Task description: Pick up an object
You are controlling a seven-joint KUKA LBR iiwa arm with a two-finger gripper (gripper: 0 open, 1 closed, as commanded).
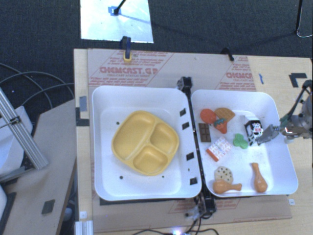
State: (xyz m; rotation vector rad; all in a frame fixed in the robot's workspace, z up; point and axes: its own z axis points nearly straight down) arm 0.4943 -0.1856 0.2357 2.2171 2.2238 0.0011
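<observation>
Yellow plastic catches the eye first: a divided tray (pixel 145 142) with 3 compartments lies tilted in the left bin (pixel 105 102). Everything else sits to the right of that tray, in the right bin (pixel 283 180). Nearest the tray is a brown chocolate bar (pixel 204 132), with a red-and-white carton (pixel 218 149) just below it. Further right of the tray lie a red tomato (pixel 208 115) touching a tan cookie (pixel 225 114), then a green piece (pixel 239 141) and a black-and-white cow-print carton (pixel 253 130). Low in that bin are a spotted cookie (pixel 223 173) and 2 drumsticks (pixel 226 186), the other (pixel 259 177) further right. The gripper (pixel 268 133) reaches in at the far right edge, its tip just beside the cow-print carton; whether its fingers are clenched or released, I cannot tell.
</observation>
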